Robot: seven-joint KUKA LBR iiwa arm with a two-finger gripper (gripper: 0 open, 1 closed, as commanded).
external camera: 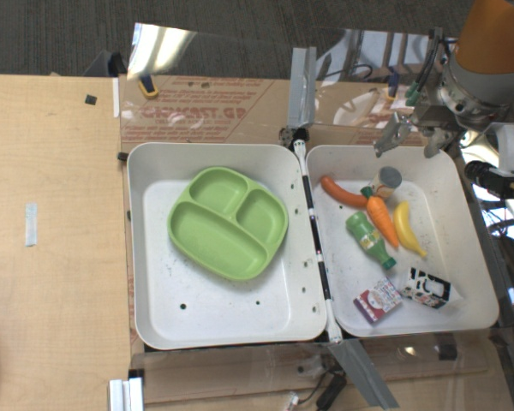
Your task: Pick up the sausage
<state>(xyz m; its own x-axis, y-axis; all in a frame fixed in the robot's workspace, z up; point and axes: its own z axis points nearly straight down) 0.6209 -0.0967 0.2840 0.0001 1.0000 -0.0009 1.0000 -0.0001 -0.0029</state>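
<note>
Sausage (343,193) is the orange-red curved thing lying flat on the floor of the right bin (475,268), up near its back-left corner, close to the divider between the two bins. Its right end runs up against the carrot (382,218), looks like they touch or nearly do. The carrot sits between a green bottle (370,239) and a banana (409,229), so that end is crowded, probably just how stuff got dumped in. The left end looks free, so I'd guess that's the easier place to grab.

Toward the front there's a small carton (378,300) and a black-and-white packet (428,288), well clear of the sausage. Left bin (146,247) holds a green divided plate (229,222).

Gripper (409,134) hangs over the back edge of the right bin, apart from the sausage and holding nothing. Fingers look spread, one tip on each side with a gap between.
</note>
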